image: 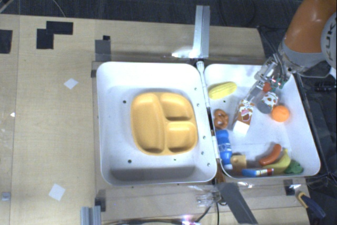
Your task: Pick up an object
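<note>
My gripper [265, 85] hangs over the back right part of the right bin [308, 134], below the arm's orange band. Directly under it lies a small spotted carton [269, 101], with an orange ball [281, 114] touching it on the right. A red and white carton [244, 114] lies just left of the gripper. Whether anything sits in the gripper is hidden by its body.
The same bin holds a yellow corn-like piece [222, 89], a brown pretzel [220, 118], a blue bottle [223, 145], a sausage [270, 154], a banana [283, 162] and a blue pen [256, 172]. A yellow divided plate [162, 123] lies in the left bin [113, 113].
</note>
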Robot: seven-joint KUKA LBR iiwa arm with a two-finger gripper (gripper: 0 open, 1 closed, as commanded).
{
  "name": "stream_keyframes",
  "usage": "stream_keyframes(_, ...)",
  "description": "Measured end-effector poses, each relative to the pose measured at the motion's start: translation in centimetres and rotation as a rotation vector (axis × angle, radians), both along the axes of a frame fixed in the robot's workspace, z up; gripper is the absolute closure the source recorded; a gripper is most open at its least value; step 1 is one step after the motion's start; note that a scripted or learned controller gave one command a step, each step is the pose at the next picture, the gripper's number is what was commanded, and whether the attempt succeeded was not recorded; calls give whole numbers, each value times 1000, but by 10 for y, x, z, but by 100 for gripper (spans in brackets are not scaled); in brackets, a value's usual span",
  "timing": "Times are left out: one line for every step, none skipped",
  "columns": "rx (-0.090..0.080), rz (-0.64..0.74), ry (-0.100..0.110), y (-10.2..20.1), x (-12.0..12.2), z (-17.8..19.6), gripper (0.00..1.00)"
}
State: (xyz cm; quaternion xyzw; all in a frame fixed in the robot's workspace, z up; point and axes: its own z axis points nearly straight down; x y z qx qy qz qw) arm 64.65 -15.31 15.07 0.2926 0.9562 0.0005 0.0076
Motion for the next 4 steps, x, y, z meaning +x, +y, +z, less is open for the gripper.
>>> stream_keyframes(4,-270,4,-53,-6,-8,0)
stream_keyframes(11,-707,7,-11,-22,-56,0)
stream_keyframes(6,-498,4,-54,-48,-14,0)
stream_keyframes(11,-790,-3,-17,27,-58,0)
